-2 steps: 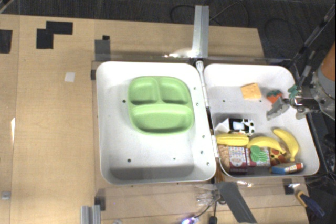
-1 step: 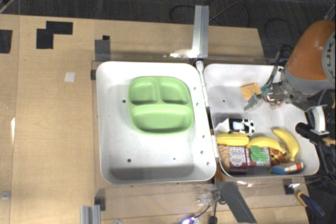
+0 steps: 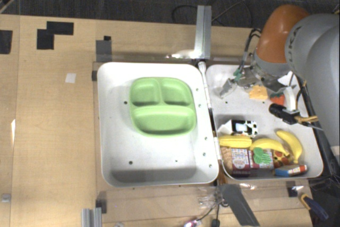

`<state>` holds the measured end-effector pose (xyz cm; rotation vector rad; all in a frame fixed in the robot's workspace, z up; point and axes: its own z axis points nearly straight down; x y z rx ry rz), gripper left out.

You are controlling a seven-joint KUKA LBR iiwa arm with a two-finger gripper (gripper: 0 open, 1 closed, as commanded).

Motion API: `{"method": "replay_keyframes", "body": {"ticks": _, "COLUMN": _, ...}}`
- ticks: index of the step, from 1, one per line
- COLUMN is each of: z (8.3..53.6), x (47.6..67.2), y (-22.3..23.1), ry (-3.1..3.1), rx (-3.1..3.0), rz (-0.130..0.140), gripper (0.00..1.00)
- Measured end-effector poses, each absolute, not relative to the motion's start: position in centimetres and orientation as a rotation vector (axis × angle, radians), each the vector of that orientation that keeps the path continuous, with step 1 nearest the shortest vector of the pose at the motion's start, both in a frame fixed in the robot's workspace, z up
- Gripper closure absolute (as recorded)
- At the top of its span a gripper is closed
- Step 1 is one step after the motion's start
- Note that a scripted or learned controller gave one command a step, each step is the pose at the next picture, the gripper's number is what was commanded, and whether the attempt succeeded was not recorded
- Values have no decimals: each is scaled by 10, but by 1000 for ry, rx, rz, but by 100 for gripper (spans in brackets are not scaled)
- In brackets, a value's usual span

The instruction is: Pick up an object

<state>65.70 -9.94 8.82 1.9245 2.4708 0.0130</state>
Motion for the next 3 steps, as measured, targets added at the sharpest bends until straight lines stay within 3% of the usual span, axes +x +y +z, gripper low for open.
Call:
{"method": "replay_keyframes", "body": {"ticks": 1, "z": 185, "x": 671, "y": -19, "ry": 2421, "rx": 1997, "rz": 5, "gripper": 0}}
{"method": "replay_keyframes", "body": {"ticks": 2, "z": 183, "x": 583, "y": -71, "ry": 2341, "rx": 2093, "rz": 1, "gripper": 0}}
{"method": "replay_keyframes", "body": {"ticks": 3, "z": 234, "x": 588, "y": -96, "ry": 2458, "rx": 1952, "rz": 3, "gripper": 0}}
